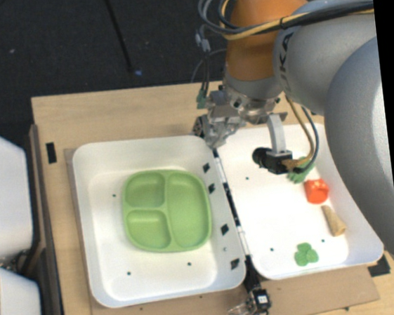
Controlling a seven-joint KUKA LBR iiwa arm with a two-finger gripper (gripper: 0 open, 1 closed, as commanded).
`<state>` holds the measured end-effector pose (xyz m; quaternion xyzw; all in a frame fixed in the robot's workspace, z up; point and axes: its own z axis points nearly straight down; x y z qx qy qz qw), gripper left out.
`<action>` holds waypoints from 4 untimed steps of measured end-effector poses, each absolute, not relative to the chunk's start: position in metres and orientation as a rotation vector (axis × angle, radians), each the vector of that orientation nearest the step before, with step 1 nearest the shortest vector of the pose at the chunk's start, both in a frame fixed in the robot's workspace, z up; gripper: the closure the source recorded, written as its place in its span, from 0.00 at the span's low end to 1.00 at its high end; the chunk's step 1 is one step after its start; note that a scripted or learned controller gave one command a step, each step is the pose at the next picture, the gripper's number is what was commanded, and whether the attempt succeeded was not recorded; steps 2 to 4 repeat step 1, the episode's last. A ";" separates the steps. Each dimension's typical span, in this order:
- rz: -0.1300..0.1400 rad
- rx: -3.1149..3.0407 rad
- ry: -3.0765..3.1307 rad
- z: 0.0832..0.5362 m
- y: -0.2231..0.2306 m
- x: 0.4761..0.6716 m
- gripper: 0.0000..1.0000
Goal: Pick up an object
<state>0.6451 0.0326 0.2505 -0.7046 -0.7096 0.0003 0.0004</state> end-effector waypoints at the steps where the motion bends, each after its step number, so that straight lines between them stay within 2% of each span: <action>1: -0.003 -2.213 -2.230 0.257 0.085 0.642 1.00; 4: -0.003 -2.213 -2.230 0.257 0.085 0.642 1.00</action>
